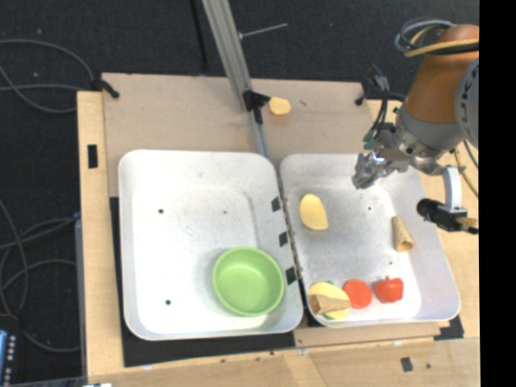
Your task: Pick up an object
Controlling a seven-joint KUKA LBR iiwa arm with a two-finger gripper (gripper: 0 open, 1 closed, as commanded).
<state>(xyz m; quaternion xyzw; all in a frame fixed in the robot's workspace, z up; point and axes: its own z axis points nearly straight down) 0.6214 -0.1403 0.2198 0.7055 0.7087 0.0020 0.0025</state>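
Note:
My gripper (367,172) hangs over the far part of the right bin (355,248), near its back wall, with nothing visible between its fingers. A yellow lemon-like piece (314,212) lies in the right bin to the gripper's lower left. A tan stick-shaped piece (401,233) rests near the bin's right side. Along the bin's front edge sit a yellow and tan piece (329,300), a red-orange round piece (357,293) and a red pepper-like piece (389,289).
A green bowl (248,280) stands in the left bin (177,216) at its front right. A small yellow object (280,106) lies on the bench behind the bins. A slanted metal post (230,47) rises at the back between the bins.

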